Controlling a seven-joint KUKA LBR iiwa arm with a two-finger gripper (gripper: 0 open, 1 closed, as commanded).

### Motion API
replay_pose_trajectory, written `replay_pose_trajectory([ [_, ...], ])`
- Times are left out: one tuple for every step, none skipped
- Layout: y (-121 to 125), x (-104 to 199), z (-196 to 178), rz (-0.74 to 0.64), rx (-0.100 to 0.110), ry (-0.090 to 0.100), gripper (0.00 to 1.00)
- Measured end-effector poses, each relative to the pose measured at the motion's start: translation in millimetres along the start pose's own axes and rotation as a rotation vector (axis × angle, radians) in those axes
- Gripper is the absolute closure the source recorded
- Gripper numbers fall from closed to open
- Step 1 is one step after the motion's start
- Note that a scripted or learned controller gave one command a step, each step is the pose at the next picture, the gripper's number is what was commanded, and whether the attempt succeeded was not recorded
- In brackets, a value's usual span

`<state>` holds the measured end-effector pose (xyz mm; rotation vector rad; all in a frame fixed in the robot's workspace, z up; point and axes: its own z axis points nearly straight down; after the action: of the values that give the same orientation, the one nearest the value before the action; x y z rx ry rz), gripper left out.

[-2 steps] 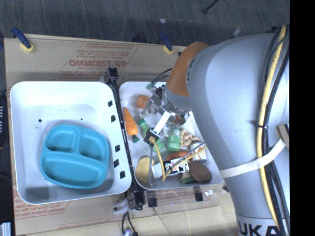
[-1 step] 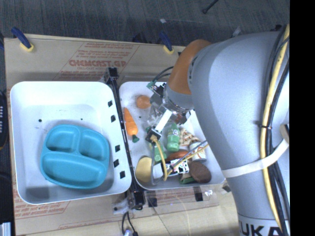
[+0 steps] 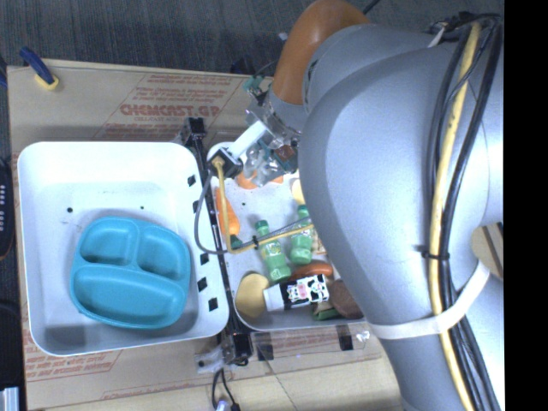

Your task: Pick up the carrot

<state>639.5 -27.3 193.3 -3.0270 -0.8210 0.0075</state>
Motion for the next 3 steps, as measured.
replay_pose_trajectory([
  [-93.6,16.0,-86.8,0.053,0.002,0.004,1.00],
  [-197.6,58.3,-39.5,-0.017,0.001,-0.008,1.00],
  [-150.1,51.4,-58.8,0.234,-0.005,-0.003,1.00],
])
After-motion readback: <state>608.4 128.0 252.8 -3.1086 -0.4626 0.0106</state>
